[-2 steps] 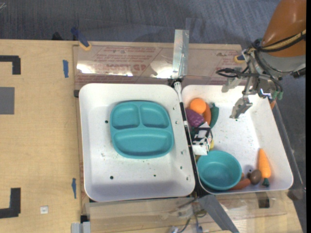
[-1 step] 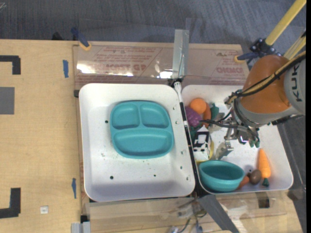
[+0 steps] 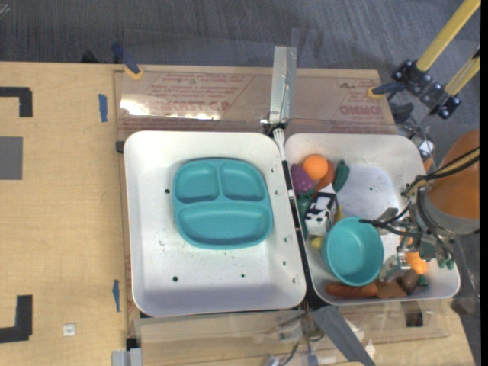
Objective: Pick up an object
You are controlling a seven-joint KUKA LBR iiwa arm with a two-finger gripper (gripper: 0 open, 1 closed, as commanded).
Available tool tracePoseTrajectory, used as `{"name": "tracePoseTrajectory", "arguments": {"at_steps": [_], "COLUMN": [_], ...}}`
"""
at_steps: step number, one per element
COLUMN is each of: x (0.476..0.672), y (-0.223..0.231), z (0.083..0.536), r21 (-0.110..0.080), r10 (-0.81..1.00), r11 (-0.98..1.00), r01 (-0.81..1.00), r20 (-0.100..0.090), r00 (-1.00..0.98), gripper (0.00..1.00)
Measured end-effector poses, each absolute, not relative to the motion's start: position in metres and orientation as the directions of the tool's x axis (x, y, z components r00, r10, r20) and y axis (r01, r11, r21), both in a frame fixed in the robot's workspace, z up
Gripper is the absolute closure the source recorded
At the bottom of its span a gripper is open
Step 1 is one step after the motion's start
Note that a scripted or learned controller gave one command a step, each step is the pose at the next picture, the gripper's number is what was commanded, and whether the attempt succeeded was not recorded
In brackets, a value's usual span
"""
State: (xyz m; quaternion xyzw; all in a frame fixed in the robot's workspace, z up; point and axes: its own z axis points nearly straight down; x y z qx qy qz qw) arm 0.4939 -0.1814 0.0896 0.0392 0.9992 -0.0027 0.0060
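Nearest the camera runs the front edge of the wooden bench (image 3: 61, 204), pale plywood marked with black squares and short strips of blue tape.

On the left stands the left bin (image 3: 145, 273), shallow and white. A teal divided plate (image 3: 223, 203) lies flat near its middle, with two small compartments at the far side and one long compartment at the near side. Small dark specks dot the bin floor around the plate.

A metal divider bar (image 3: 283, 86) rises behind the seam where the two bins meet.

Just beside it sits the right bin (image 3: 374, 181), which holds the loose things. Against its left wall lies a purple piece (image 3: 300, 178), touching an orange ball (image 3: 316, 166). A dark green piece (image 3: 340, 174) leans just to the right of the ball. Below these a black-and-white toy (image 3: 320, 210) rests between the wall and a teal bowl (image 3: 353, 250), which lies tilted with its opening facing up and to the right. A red-brown sausage-shaped piece (image 3: 352, 289) lies along the near wall under the bowl.

At the right, the gripper (image 3: 408, 258) reaches low into the bin's near right corner, just beside the bowl's rim. A small orange piece (image 3: 416, 263) and a dark brown piece (image 3: 404, 282) lie at its tip. Whether the claw is wide, narrow or closed on either piece cannot be told; cables and the wrist clutter that corner. Above it shows the arm's orange band (image 3: 461, 185).
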Motion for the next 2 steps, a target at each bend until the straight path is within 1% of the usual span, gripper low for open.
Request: {"name": "tracePoseTrajectory", "arguments": {"at_steps": [1, 2], "x": [0.499, 0.498], "y": [-0.180, -0.166], "z": [0.103, 0.090], "r21": [-0.007, -0.008], "r10": [0.074, -0.162], "r11": [0.997, 0.987], "r01": [0.074, -0.162], "r20": [-0.027, -0.013], "r00": [-0.997, -0.987], "gripper": [1.00, 1.00]}}
